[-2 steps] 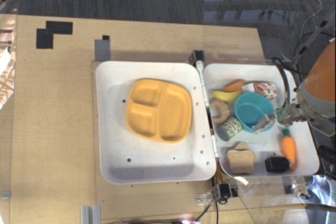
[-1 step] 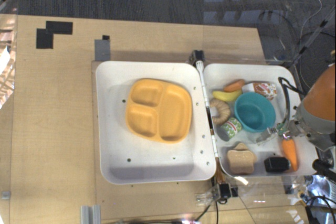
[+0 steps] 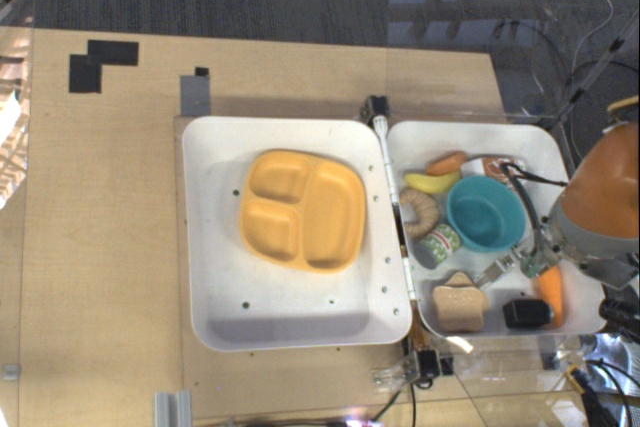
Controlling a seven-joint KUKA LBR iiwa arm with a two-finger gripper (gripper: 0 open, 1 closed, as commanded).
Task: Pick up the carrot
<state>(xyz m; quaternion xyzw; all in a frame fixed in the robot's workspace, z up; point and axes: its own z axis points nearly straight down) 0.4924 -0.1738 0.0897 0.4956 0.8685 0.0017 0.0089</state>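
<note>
While its grip cannot be told, the gripper should close squarely on the carrot just beside it.

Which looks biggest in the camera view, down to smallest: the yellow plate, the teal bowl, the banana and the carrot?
Largest to smallest:
1. yellow plate
2. teal bowl
3. banana and carrot: they look about the same size, and the carrot is partly hidden by the arm, so I won't rank them.
</note>
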